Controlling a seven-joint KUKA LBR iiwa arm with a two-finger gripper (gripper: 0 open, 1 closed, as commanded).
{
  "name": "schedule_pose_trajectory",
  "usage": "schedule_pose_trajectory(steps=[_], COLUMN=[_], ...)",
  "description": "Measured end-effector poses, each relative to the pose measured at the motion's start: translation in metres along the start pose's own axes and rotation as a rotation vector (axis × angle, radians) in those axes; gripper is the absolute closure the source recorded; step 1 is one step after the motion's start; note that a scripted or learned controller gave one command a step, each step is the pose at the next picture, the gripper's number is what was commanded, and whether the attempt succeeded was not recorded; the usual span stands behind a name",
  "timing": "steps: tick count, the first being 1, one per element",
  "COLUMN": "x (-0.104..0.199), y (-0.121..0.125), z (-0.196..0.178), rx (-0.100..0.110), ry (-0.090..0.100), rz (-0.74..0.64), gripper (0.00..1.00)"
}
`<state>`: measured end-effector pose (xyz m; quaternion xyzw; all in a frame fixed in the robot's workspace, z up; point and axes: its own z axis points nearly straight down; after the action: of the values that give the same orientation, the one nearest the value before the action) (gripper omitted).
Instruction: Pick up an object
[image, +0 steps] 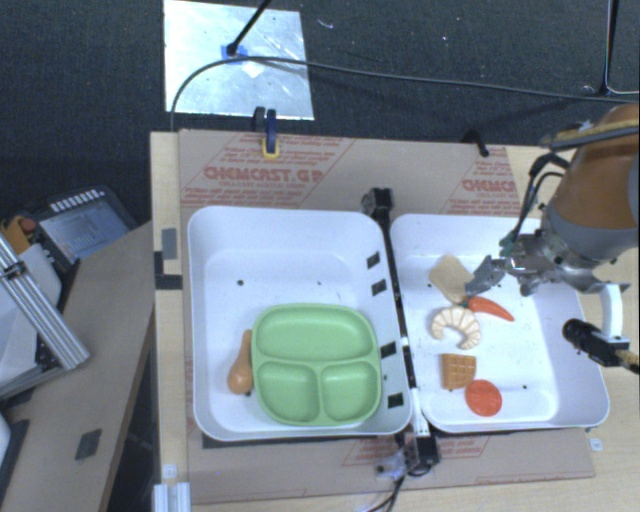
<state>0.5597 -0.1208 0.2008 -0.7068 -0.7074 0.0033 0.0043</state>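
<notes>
The right bin (570, 400) holds several toy foods: a tan bread piece (449, 274), an orange carrot (492, 309), a pale croissant (456, 323), a small waffle (458, 370) and a red tomato slice (484, 398). My gripper (506, 279) hangs low over the upper middle of this bin, just above the carrot and to the right of the bread piece. Its two dark fingers stand apart with nothing between them. The arm with its orange band (600, 180) reaches in from the right.
The left bin (215, 250) bears a green divided plate (316, 363) and a tan pear-shaped toy (241, 366) beside the plate's left rim. A black divider with clips (390, 290) runs between the bins. A black fitting (592, 342) sits at the right bin's right edge.
</notes>
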Motion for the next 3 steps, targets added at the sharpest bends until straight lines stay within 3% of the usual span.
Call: schedule_pose_trajectory(steps=[1,3], x=[0.0,0.011], y=[0.003,0.015], z=[-0.006,0.097], rx=[-0.012,-0.008], ry=[-0.002,-0.001], rz=[-0.002,-0.002], gripper=[0.0,0.0])
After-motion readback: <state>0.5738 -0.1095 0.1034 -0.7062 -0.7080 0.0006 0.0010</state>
